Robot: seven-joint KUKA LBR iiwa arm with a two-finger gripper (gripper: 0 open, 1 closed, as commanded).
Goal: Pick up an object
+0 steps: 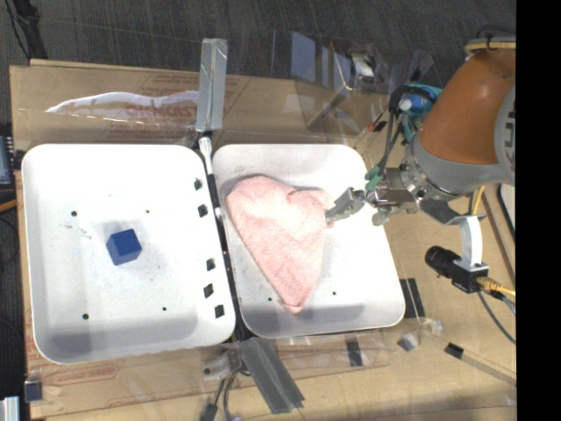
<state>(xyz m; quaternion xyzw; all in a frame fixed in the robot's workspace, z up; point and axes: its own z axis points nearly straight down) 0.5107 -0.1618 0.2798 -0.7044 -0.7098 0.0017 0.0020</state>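
Observation:
A pink cloth [279, 233] lies crumpled in the right bin [372, 301], reaching from its upper left down to the lower middle. A small blue cube [124, 246] sits alone in the left bin [53, 314]. My gripper [358, 212] hangs low over the right bin's upper right part, at the cloth's right edge. It is open, its fingers spread apart. One finger [342, 206] reaches the cloth's upper right corner, and nothing shows between the fingers.
A metal divider with black clips [210, 235] runs between the two bins. Brown cardboard [105, 82] lies behind them with a strip of clear plastic [123, 103]. Metal brackets [267, 375] stand at the front edge.

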